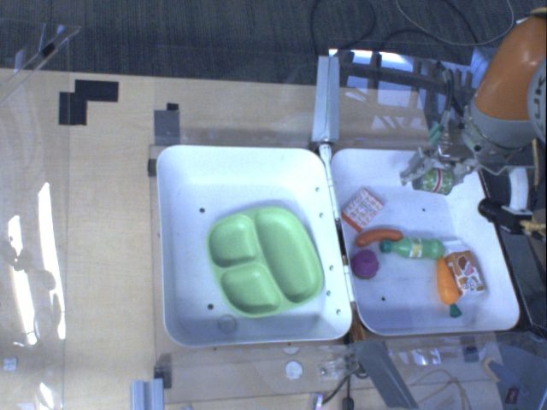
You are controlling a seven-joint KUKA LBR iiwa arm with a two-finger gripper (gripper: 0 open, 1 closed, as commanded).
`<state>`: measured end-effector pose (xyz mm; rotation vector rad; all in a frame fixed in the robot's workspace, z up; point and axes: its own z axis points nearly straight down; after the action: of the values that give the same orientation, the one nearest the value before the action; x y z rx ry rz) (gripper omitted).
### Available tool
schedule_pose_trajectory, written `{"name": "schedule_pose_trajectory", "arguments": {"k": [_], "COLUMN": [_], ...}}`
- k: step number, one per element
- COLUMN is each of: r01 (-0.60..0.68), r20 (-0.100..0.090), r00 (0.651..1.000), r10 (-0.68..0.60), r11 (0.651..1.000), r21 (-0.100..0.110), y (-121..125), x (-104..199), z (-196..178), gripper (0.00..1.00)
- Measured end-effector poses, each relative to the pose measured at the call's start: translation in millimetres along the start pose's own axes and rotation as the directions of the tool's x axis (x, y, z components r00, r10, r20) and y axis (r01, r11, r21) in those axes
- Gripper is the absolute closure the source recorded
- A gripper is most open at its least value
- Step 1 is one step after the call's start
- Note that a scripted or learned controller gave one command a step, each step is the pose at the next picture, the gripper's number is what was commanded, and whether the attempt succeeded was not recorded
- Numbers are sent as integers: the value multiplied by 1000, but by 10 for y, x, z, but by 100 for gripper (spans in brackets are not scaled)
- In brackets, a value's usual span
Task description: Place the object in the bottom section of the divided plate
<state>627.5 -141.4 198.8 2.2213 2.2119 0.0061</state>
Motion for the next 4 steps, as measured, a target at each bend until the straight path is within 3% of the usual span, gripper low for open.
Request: {"name": "schedule_pose_trajectory", "arguments": {"k": [2,3,4], "r01": [207,306,306], "r20": [-4,-4,-4], "r00": [978,952,952], "r10": [-207,-306,-306], "r11": [978,952,952], "r21": [1,2,1], "y": [-111,-683,-682], "x": [1542,1898,1894], "z": [129,129,127], "gripper": [100,100,0]}}
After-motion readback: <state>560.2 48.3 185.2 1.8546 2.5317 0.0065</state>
